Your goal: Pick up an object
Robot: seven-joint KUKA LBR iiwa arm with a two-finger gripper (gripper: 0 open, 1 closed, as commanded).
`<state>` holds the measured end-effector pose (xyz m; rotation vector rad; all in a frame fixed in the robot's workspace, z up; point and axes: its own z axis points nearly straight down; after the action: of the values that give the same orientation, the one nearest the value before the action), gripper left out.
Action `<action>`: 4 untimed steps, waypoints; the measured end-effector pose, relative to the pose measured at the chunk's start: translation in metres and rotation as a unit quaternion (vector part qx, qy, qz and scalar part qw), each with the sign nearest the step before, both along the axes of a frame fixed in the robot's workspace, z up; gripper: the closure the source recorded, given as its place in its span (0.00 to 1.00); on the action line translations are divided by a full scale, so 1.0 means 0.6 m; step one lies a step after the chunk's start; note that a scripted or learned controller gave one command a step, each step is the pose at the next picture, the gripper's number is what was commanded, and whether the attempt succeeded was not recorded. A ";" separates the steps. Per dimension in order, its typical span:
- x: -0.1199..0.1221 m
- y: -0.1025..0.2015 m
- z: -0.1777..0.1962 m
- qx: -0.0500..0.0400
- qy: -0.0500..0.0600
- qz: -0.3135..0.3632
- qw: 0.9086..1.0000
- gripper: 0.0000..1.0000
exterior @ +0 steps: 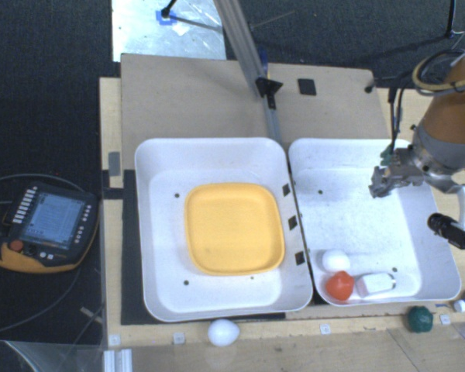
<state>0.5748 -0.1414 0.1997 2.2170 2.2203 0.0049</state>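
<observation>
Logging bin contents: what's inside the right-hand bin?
In the right bin, near corner: a white ball, a red ball, a white block. The gripper covers some floor.

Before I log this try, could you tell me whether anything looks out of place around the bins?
Yes: a white egg-shaped object and a dark green ball lie on the bench outside the bins, in front of the left bin and the right bin. They look spilled.
</observation>
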 end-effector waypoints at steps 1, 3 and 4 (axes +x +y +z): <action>0.013 -0.013 0.089 0.000 0.000 -0.001 1.000 1.00; 0.027 0.074 0.133 0.001 0.002 0.002 1.000 1.00; 0.026 0.163 0.132 0.001 0.002 0.002 1.000 1.00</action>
<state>0.5904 -0.0434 0.2787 2.2160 2.2264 0.0016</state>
